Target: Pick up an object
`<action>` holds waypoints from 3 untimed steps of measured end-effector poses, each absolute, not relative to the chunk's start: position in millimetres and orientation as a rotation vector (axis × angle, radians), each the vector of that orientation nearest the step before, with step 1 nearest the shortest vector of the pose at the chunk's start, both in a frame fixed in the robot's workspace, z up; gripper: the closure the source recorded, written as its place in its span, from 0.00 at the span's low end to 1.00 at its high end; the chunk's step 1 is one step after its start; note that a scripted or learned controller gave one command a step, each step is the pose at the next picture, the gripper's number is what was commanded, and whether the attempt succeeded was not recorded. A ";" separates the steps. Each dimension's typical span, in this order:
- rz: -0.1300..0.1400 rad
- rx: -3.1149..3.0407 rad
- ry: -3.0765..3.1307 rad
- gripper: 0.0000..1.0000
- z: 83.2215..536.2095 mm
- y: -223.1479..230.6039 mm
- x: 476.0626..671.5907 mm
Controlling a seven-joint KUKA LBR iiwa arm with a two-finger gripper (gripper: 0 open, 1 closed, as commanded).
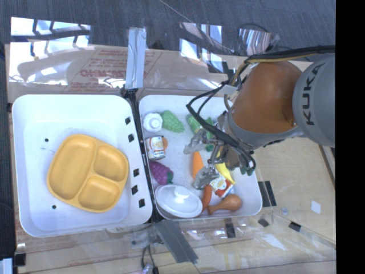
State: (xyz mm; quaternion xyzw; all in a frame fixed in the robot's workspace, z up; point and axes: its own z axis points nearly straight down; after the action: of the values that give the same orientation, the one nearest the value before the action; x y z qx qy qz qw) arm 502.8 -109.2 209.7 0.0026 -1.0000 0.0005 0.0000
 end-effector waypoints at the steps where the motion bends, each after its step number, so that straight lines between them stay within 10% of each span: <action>1: -0.004 0.152 -3.131 0.00 107.8 -144.4 535.6; 2: -0.001 0.167 -3.137 1.00 121.0 -142.2 538.8; 3: 0.001 0.026 -3.153 1.00 241.5 -84.0 581.7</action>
State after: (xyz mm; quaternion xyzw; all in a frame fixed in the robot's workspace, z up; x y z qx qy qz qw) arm 581.7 -84.0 241.5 0.0081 -0.9999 0.0003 -0.0058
